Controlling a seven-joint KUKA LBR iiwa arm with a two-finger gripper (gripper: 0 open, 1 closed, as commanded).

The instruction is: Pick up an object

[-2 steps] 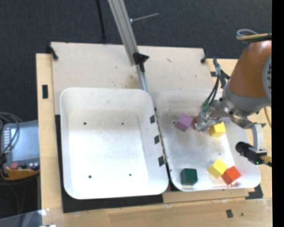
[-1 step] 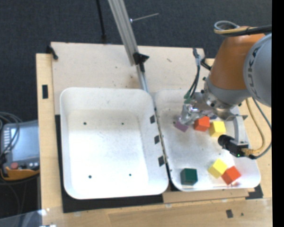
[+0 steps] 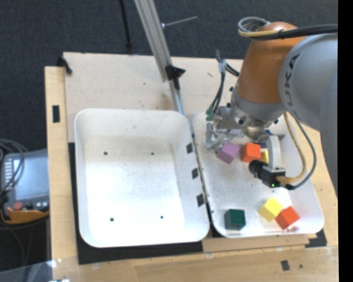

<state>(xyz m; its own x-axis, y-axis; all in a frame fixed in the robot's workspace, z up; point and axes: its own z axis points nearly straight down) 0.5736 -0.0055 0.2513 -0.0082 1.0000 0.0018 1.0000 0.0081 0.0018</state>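
My gripper [image 3: 215, 137] hangs low over the upper left part of the right bin [image 3: 306, 201], under the grey arm with its orange band. A purple block [image 3: 227, 153] lies right below and beside the gripper tip, and I cannot tell whether they touch. An orange block [image 3: 251, 152] sits just right of the purple one, partly under the wrist. Near the bin's front lie a green block [image 3: 235, 218], a yellow block [image 3: 272, 207] and a red block [image 3: 288, 217], the last two touching.
The left bin [image 3: 88, 128] stands beside the right one, their rims meeting at a divider. A slanted metal rail [image 3: 156, 37] rises behind the bins. A black cable unit [image 3: 265, 172] hangs from the wrist over the right bin.
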